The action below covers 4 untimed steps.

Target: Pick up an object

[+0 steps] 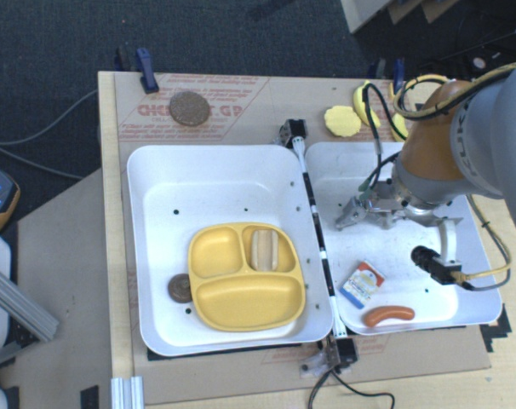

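Note:
My gripper (353, 213) hangs low over the left part of the right bin (471, 309), just right of the divider between the bins, and nothing shows in it. A small red, white and blue carton (362, 283) lies on the bin floor below the gripper, apart from it. An orange-red sausage (388, 315) rests near that bin's front edge. In the left bin (156, 186) sits a yellow divided plate (241, 301) with a pale bun-like piece (264, 250) in its upper right compartment. A brown round disc (180, 288) lies against the plate's left side.
The orange-banded wrist and grey arm (462, 135) cover the right bin's back right. Behind the bins, on the cardboard, lie a brown disc (189, 107) and yellow pieces (343, 120). A black cable (373, 118) loops near the arm. A black clip (292, 130) sits at the divider's far end.

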Each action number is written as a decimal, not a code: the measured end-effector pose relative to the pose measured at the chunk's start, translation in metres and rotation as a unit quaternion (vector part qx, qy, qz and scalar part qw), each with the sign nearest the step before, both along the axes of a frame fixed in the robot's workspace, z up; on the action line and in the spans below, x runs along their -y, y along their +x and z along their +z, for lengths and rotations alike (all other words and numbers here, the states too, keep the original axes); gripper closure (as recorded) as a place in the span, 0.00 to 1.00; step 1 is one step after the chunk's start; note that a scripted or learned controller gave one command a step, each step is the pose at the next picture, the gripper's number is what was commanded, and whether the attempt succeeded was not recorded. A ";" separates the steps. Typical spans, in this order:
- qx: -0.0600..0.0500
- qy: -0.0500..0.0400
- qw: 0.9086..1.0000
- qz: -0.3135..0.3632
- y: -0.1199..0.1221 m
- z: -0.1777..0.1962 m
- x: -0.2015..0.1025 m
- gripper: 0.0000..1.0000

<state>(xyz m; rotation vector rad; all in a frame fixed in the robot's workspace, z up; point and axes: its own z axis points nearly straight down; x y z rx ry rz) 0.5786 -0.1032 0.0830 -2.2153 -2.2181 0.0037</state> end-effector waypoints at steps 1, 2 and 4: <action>0.001 -0.001 1.000 -0.001 -0.023 0.001 0.001 0.00; -0.001 0.000 1.000 -0.002 -0.104 0.001 0.007 0.00; 0.007 -0.003 1.000 0.001 0.016 0.002 0.087 0.00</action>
